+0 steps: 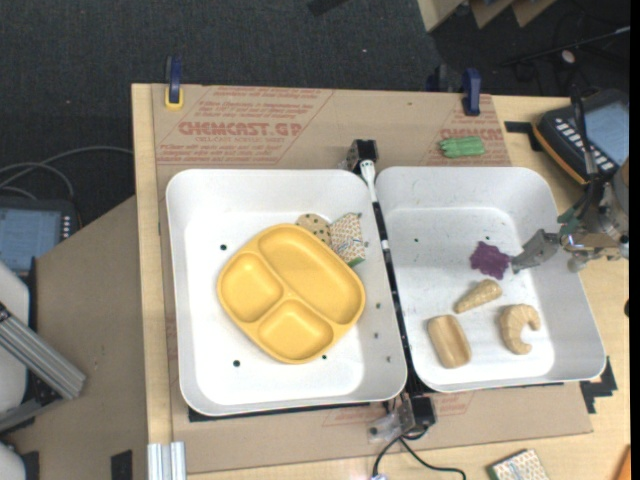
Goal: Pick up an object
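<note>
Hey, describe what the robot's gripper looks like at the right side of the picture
The gripper is dark grey metal, with slim fingers narrowing to a point over the right bin. Behind them sits a blocky grey and silver body with thin dark cables looping above it. The picture is too small to show any markings.

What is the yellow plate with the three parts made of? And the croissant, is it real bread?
The yellow divided plate looks like smooth plastic: one even colour, soft sheen, rounded moulded compartments. The croissant is probably a toy, likely plastic or rubber: its tan surface looks uniform and slightly glossy, without flaky crumbs. The view is too small to be sure.
</note>
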{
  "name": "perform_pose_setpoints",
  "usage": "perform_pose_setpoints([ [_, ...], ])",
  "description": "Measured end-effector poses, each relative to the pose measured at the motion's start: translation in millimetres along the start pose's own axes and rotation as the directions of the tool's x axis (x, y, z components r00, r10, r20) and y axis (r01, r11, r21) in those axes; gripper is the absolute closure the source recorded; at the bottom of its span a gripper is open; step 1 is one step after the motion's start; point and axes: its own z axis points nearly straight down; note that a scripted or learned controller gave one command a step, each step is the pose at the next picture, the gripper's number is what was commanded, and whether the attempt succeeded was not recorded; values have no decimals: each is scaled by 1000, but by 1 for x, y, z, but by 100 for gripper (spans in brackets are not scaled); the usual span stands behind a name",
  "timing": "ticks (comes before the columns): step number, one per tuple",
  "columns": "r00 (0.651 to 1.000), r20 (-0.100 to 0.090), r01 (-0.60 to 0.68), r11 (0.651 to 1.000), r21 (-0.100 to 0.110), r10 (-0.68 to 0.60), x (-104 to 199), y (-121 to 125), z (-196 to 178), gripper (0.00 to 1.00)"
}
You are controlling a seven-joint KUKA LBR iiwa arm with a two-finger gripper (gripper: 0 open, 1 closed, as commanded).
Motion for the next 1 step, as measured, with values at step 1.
perform_pose_setpoints([
  [1, 1000, -3, 5, 1000, 2, -5, 90, -26, 135, 0],
])
